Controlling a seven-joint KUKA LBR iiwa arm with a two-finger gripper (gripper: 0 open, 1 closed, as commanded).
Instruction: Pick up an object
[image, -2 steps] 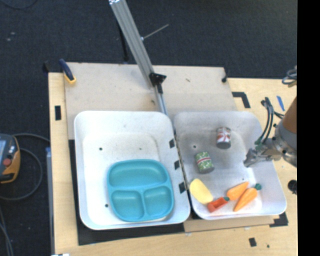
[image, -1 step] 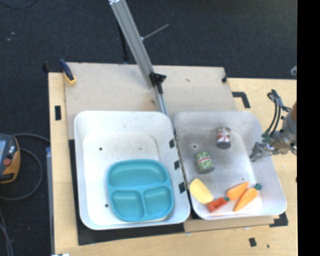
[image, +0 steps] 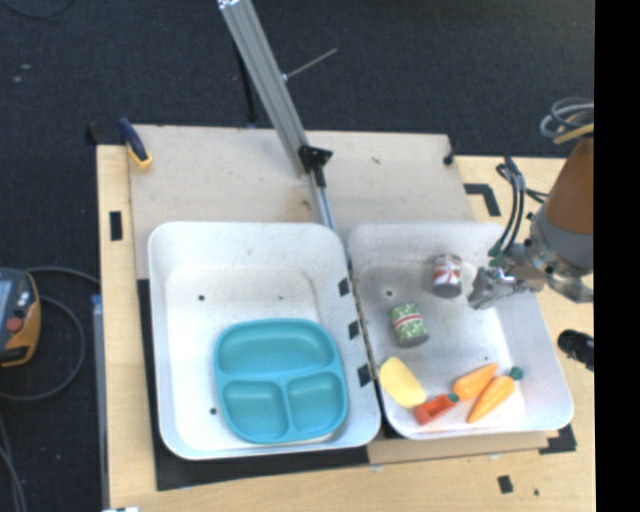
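Gripper: metallic, over the right bin; finger state cannot be determined. Small cylindrical can lies just left of it, apart. Smooth carrots well below.

Two bins side by side on the bench, divided tray lay in the left bin toward its near side, right bin held two cans, one far, another left and nearer, carrots near right, gripper just right of the far can.
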